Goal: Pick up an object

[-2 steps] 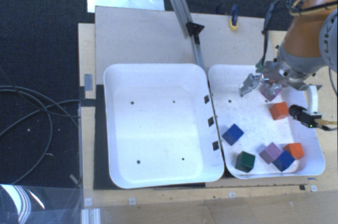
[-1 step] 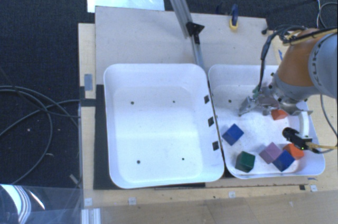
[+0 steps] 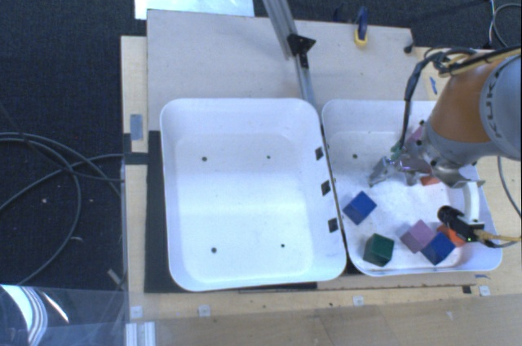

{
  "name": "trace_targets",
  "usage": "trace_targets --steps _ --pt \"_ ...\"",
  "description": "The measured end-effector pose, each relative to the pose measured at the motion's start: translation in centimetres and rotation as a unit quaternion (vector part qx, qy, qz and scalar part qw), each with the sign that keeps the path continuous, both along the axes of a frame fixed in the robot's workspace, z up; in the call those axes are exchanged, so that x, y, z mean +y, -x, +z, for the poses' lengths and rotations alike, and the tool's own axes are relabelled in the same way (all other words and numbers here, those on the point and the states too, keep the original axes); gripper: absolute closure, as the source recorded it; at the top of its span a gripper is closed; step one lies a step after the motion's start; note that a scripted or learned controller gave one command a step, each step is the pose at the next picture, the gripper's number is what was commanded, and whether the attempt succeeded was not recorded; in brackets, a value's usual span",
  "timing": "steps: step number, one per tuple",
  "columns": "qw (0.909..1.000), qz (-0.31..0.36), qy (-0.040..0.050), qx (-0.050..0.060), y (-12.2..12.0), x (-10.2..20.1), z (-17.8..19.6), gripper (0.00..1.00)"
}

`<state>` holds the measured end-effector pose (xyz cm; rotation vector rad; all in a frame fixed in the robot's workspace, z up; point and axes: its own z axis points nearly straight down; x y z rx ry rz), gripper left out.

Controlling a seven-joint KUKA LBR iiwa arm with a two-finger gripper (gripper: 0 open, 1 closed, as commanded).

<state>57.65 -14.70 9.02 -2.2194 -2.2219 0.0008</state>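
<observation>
My gripper [image 3: 383, 170] hangs low in the right bin [image 3: 351, 120], just above the blue cube [image 3: 359, 207]; if it is open I cannot tell. The blocks lie together near the front wall, so approach seems tight

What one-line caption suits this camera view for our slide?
Robot arm lowers its gripper into the right bin above blue, green and purple blocks.
</observation>
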Motion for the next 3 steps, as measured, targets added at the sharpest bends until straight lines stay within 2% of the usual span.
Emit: trace_targets --steps 1,2,3 --pt "1.0000 0.002 0.0015 -0.006 7.0 1.4 20.6 0.00" --pt "1.0000 0.003 0.0009 -0.003 0.2 2.5 19.6 0.00" --pt "1.0000 -0.001 -0.0003 0.002 8.8 2.3 14.3 0.00"
